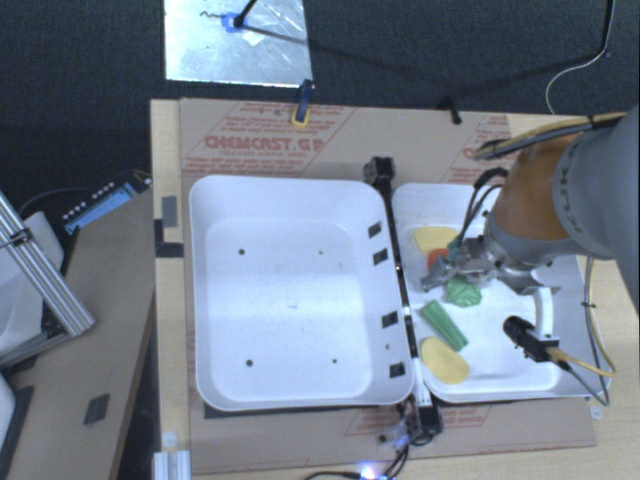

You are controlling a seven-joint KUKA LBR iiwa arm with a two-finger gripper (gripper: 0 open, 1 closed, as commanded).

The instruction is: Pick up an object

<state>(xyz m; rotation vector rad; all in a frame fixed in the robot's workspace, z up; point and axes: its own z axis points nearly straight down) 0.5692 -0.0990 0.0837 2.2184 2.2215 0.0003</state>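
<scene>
2 white bins side by side on the worktop. Left bin is the bigger-looking one, w/ a few small dark holes in its floor. Right bin holds the items: 2 yellow pieces, 2 green pieces, 1 small red piece.

Yellow piece sits near the right bin's back-left corner; other yellow piece lies near its front-left corner. Long green piece lies at a slant just behind that front yellow one, close to the bin's left wall. Green lump is about mid-bin, right under the pincer. Red piece is just left of the pincer tip, touching or nearly so.

Arm reaches in from the right edge, pincer down over red piece & green lump. Can't tell how wide the pincer is or whether it has hold of anything.

Cardboard sheet under the bins has red print, approx. "CHEMCAST GP". Shiny foil square lies beyond the worktop's back edge.
</scene>
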